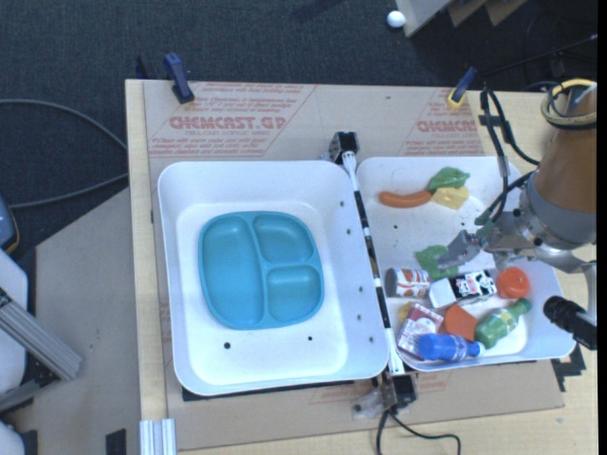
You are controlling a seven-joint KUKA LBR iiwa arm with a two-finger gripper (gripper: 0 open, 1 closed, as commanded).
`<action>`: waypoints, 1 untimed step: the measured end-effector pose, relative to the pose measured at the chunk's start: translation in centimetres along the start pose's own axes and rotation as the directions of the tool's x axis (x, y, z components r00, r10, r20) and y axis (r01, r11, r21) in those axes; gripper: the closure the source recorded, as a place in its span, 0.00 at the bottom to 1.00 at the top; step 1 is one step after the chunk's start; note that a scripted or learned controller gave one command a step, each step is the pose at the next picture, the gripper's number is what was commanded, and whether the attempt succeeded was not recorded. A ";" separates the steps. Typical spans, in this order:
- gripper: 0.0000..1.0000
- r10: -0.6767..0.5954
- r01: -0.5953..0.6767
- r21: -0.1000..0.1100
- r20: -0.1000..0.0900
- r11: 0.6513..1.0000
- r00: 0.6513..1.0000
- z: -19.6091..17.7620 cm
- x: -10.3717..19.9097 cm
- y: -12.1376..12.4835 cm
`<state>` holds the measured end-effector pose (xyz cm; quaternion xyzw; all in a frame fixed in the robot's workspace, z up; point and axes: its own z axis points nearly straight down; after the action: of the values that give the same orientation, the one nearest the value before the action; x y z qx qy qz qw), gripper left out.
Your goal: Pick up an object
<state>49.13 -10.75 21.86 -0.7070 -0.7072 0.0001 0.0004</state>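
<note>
Arm over the cluttered right bin

Gripper hangs low among the toys in the right bin; a blue divided plate lies in the left bin.

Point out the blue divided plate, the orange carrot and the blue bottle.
blue divided plate (258,269): camera view, its middle divider.
orange carrot (406,197): camera view, mid-length.
blue bottle (444,349): camera view, its body.

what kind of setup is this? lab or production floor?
Most likely a robotics lab grasping rig, not production. A board is clamped to the bench and carries two white bins: the left bin holds a blue divided plate, the right bin toy food clutter. Loose cables cross dark carpet, and the end effector hangs over the clutter.
</note>
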 end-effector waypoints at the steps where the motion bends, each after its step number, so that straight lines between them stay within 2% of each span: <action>1: 0.00 0.001 -0.001 0.001 0.000 1.000 1.000 10.3 -1.7 4.7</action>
<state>53.87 -12.48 11.52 -0.7073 -0.7069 0.0004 0.0008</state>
